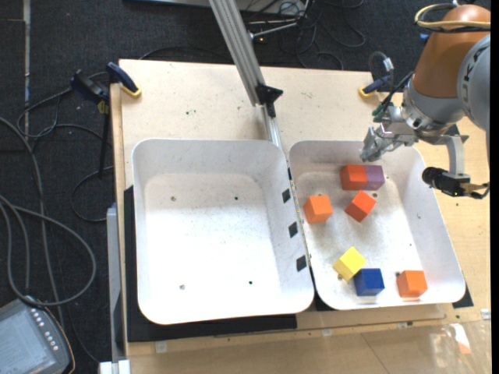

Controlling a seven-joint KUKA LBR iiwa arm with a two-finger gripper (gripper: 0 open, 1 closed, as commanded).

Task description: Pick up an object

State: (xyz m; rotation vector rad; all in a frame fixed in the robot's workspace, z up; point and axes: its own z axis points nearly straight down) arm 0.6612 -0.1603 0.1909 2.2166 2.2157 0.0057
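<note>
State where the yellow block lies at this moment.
The yellow block lies in the right bin, toward its near end, touching the blue block just in front of it, with an orange block further right.

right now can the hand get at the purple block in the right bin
Probably yes. The hand hovers just above the purple block, with nothing over it. The red-orange block touches its left side, which may crowd a grasp from that side.

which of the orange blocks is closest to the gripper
The orange block touching the purple block, just below the gripper; the other orange ones lie farther down the right bin.
</note>
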